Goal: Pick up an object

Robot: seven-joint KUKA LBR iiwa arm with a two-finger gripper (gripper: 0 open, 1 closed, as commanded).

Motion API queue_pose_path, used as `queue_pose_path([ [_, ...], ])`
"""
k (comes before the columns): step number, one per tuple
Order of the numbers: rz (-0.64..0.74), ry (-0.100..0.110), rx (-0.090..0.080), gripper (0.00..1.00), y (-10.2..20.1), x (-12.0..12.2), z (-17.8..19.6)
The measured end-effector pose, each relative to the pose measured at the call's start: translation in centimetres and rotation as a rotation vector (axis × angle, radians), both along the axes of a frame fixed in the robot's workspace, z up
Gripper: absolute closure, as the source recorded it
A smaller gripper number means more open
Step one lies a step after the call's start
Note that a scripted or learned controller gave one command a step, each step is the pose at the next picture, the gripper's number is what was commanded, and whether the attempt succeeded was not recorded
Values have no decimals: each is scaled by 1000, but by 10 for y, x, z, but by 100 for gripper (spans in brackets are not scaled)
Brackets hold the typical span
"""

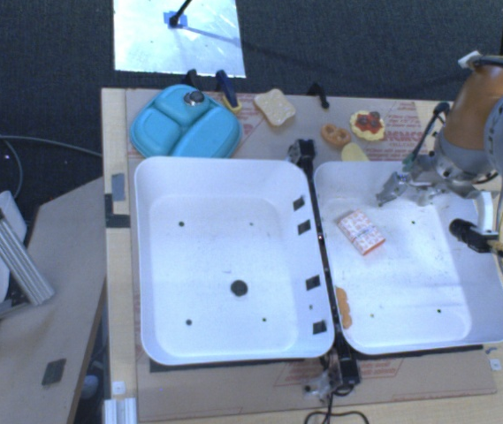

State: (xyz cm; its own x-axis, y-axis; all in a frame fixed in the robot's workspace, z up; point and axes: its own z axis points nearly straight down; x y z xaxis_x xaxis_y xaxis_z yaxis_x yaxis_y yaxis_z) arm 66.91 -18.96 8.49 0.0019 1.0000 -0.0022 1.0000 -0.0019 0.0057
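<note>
Lying mid-bin, patterned box (360, 231) has open floor around.

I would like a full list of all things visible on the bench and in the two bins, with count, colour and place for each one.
bins: 2, white, side by side on the bench; left, right
box: 1, small, red and white pattern, in the right bin, upper left part
black disc: 1, in the left bin, near its middle
orange piece: 1, at the left wall of the right bin, lower part
divided plate: 1, light blue, behind the left bin
toast slice: 1, tan, behind the bins
toy foods: 3, orange, red and yellow, pale yellow, behind the right bin
arm: 1, grey with orange band, at right
tool: 1, grey, over the right bin's upper part
</note>
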Motion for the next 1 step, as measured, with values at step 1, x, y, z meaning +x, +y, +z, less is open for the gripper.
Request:
queue_pose_path([
  [1,12,2,5,0,89,1,0],
])
